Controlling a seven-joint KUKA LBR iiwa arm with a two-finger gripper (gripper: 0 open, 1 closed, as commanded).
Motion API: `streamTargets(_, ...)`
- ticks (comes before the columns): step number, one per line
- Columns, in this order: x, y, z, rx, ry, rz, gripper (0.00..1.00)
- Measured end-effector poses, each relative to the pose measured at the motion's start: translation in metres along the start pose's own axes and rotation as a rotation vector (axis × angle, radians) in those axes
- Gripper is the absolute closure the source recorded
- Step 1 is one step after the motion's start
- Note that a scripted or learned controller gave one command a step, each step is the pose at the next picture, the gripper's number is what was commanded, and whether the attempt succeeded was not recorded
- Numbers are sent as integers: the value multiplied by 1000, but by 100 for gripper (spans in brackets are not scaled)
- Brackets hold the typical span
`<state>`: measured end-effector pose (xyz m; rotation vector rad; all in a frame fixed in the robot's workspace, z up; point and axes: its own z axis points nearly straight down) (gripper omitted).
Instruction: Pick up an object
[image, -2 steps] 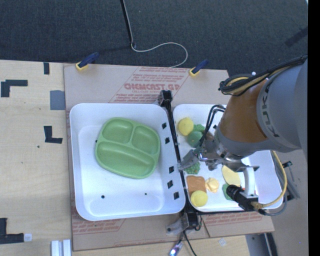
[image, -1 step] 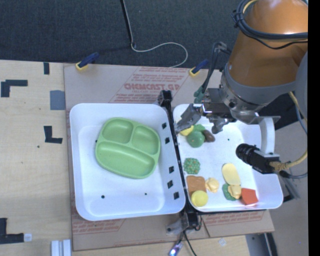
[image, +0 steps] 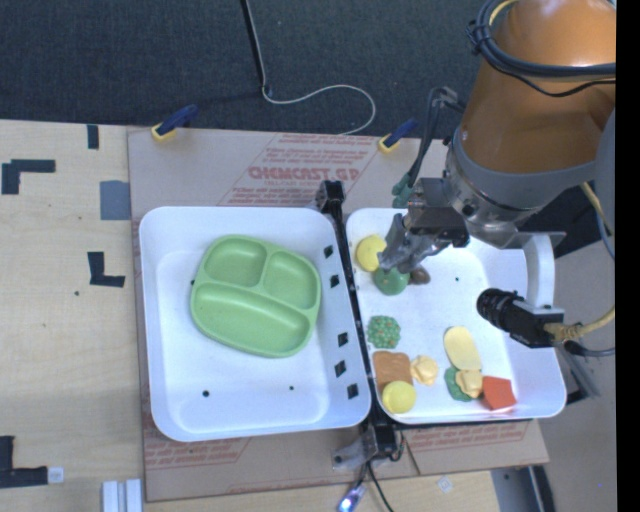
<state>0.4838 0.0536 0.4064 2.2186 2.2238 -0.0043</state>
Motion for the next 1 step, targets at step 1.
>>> streamTargets(1,0,0,-9,2,-1,-1,100)
